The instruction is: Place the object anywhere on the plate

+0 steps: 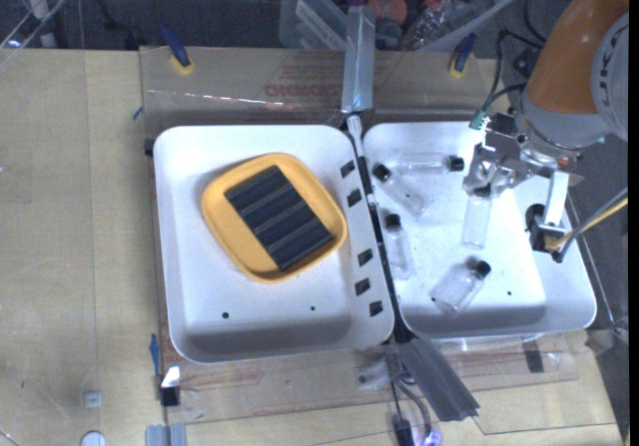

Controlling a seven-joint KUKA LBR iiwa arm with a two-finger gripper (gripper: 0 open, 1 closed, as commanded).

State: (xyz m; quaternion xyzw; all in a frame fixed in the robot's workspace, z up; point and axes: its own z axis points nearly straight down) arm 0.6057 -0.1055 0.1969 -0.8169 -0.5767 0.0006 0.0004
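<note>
Task looks early, nothing placed yet, judging by the layout; the yellow-orange rounded-square plate with the dark ribbed slab on top [274, 217] sits in the left shallow white plastic bin [190, 314], a bit toward 11 o'clock of that bin's centre, w/ no vial on it.

All the small clear plastic vials w/ black caps lie in the right shallow white plastic bin [559, 309]: one lying flat at 12 o'clock [424, 166]; one just below it, toward 10 o'clock [397, 189]; one along the divider at 9 o'clock [396, 242]; one at approx 6 o'clock, tilted [459, 283].

A fifth clear vial [476, 220] hangs upright right under the grey metal two-finger tool [487, 181], at approx 2 o'clock in the right bin; top of it appears to sit btwn the fingers, so the tool looks clamped on it, tho the contact is small in view and I can't be fully sure; its lower end is close to the bin floor, can't tell if lifted clear.

Left to do, as I judge it: raise that vial, carry it toward 9 o'clock over the divider w/ the black clips [361, 234], set it on the plate, release.

Grey arm w/ orange band [579, 55] comes in from 2 o'clock; the tan counter [70, 234] surrounds both bins.
</note>
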